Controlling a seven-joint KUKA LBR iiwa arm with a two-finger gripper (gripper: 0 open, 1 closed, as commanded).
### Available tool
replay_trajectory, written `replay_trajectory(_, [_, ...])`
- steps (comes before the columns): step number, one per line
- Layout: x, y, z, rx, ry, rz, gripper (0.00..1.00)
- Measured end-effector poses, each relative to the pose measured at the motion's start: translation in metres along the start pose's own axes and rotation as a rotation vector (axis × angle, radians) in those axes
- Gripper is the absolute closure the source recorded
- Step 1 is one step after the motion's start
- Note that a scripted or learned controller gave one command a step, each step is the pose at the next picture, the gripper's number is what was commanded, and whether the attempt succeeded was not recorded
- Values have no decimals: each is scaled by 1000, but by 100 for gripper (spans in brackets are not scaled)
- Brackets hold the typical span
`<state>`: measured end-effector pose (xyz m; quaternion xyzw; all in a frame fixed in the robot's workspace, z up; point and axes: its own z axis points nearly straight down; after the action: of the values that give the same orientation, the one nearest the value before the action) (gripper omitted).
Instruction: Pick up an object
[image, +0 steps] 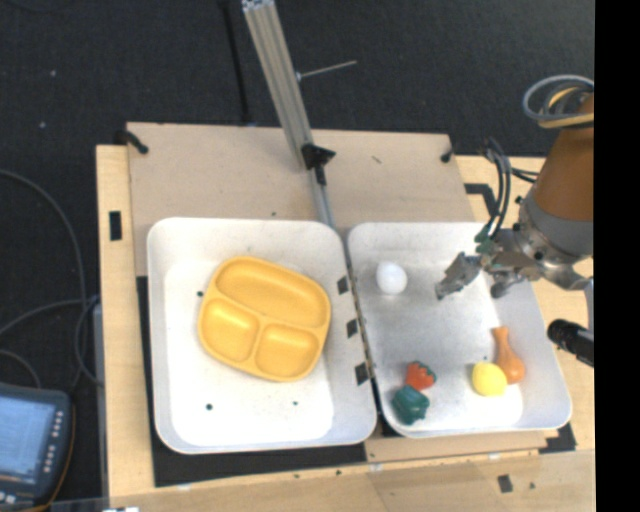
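In the right bin (450, 425) lie a white egg-shaped ball (390, 277), a red-orange tomato-like toy (421, 376), a dark green toy (409, 403), a yellow lemon-like toy (488, 379) and an orange carrot-like toy (507, 355). My gripper (478, 281) hangs over the upper middle of this bin, to the right of the white ball and above the carrot toy. It is open, its two fingers are spread wide, and nothing lies between them.
The left bin (170, 420) holds a yellow divided plate (264, 318). A metal post (290, 100) rises slantwise from behind the seam between the bins. The bench edge runs all around, and a small screen (30, 440) sits at the lower left.
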<state>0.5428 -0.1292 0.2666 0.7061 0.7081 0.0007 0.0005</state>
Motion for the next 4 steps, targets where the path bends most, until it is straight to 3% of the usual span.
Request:
replay_trajectory(1, [0, 0, 0, -1, 0, 2, 0])
replay_trajectory(2, [-2, 8, 59, 6, -2, 5, 0])
replay_trajectory(4, [-1, -1, 166, 7, -1, 4, 0])
